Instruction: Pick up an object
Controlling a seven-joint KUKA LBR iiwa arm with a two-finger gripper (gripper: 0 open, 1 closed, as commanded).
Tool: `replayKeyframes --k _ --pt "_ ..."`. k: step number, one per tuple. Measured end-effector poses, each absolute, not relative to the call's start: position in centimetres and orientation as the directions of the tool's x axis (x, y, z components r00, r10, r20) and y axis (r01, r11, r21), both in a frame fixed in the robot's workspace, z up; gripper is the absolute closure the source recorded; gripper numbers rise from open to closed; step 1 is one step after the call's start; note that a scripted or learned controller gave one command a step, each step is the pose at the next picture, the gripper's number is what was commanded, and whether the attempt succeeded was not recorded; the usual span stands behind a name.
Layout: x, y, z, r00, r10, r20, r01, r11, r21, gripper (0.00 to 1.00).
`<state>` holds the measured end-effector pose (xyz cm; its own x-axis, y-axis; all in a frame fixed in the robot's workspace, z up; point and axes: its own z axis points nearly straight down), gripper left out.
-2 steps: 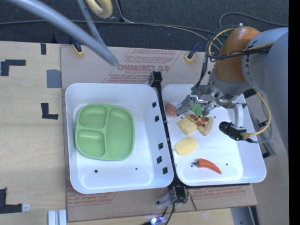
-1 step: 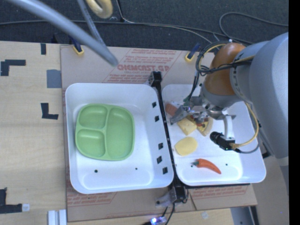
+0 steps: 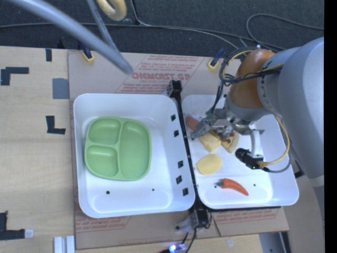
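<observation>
The grey arm (image 3: 295, 88) with its orange band (image 3: 253, 75) reaches over the right bin (image 3: 281, 194), and its claw (image 3: 210, 128) sits low in the far left part of that bin, close to the divider (image 3: 181, 141) where the two bins meet. Whether the claw is open or closed cannot be told, and no object can be seen gripped in it.

Taking the yellow lemon-like piece (image 3: 209, 164) in the right bin as the landmark: it lies loose on the bin floor, just in front of the claw. Just behind it, right under the claw, are pale yellow blocks (image 3: 217, 142). Behind those, near the divider, a small reddish item (image 3: 191, 123) peeks out beside the claw. In front of the lemon-like piece and a little to its right lies an orange-red pepper (image 3: 234, 186) with a green stem, apart from everything else. To the right of the lemon-like piece a black fitting (image 3: 247, 158) on a yellow cable (image 3: 284, 141) hangs over the bin.

Well to the left of the lemon-like piece, across the divider, the left bin (image 3: 105, 204) holds a green sectioned plate (image 3: 118, 148) lying flat. Both bins rest on brown cardboard (image 3: 158, 73) on the wooden desk (image 3: 31, 157).
</observation>
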<state>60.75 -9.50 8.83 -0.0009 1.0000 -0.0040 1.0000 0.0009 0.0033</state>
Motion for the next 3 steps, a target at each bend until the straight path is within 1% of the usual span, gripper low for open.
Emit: replayKeyframes --k 1,2,3 --pt "60.8 -9.4 9.8 -0.002 1.000 -0.003 1.000 0.002 0.005 1.00" --pt "60.7 -9.4 14.0 -0.001 1.000 0.000 1.000 0.001 0.001 1.00" --pt "60.9 -9.5 18.2 -0.001 1.000 0.000 1.000 0.001 0.002 1.00"
